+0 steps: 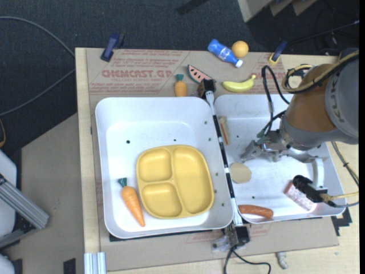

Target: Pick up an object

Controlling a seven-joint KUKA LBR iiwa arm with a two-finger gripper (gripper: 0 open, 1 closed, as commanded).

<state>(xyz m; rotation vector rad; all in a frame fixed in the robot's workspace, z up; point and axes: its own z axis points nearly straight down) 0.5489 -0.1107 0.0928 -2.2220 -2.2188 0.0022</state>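
Gripper [255, 148] hangs low in the right bin [251, 104], its fingers slightly spread with nothing between them. Just below it a tan round cookie [240, 173] lies on the bin floor, hot dog [255, 212] at the front edge. Carrot [133, 204] sits beside the yellow divided plate [174, 181] in the left bin [114, 116].

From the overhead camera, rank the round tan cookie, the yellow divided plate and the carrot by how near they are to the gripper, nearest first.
Measured from the gripper in the right bin:
1. Round tan cookie, right bin, just below and left of the gripper.
2. Yellow divided plate, middle of the left bin.
3. Carrot, left bin, at the plate's far left side.
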